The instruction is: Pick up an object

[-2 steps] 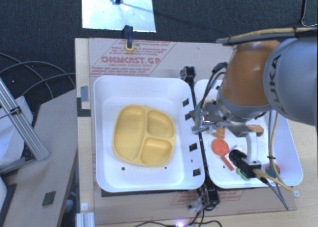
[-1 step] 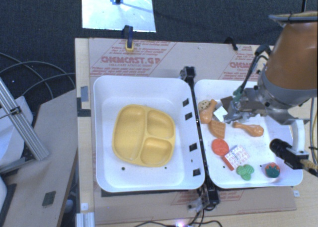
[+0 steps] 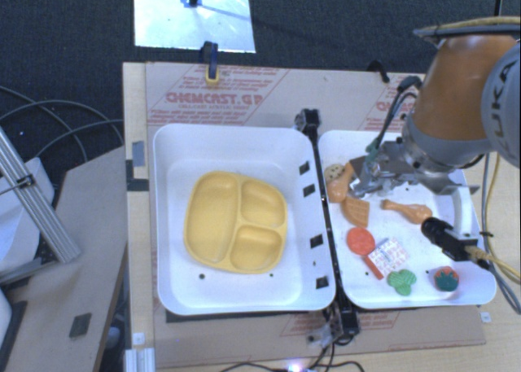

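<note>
1. Grey metal pincer (image 3: 368, 179) hangs low over the back left part of the right bin (image 3: 480, 285); whether it is open or closed I cannot tell.
2. Just left of it, touching or nearly so, lies an orange carrot-like piece (image 3: 340, 184), its long axis slanting from back right to front left.
3. A round cookie (image 3: 333, 172) sits beside that piece.
4. Nearer the front lie an orange wedge (image 3: 356, 212) and a red disc (image 3: 361, 241); the carrot-like piece looks the closest target.
</note>
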`<state>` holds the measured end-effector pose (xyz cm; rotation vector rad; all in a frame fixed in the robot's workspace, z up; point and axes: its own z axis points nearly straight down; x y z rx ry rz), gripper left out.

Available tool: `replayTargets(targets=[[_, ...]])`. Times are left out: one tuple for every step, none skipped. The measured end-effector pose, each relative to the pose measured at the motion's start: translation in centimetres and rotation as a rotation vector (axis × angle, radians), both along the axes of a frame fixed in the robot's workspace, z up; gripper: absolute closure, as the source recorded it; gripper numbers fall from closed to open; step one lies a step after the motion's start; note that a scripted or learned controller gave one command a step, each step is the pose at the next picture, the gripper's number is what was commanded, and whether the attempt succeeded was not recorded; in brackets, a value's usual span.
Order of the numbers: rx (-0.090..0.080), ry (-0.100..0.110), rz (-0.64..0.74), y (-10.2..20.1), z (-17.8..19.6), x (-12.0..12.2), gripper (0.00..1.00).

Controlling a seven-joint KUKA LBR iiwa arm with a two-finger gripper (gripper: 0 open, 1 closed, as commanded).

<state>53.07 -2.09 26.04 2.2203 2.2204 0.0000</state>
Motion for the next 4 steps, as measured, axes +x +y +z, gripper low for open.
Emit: replayTargets(targets=[[0.001,0.000,0.001,0.1,0.2,-0.2,0.00],[0.002,0.009,0.000,0.5,-8.0,-4.6,0.00],[0.001,0.000,-0.001,-2.0,-7.6,-4.4,0.00],[0.000,0.002,-0.004,-7.8,-10.2,-4.5,0.00]])
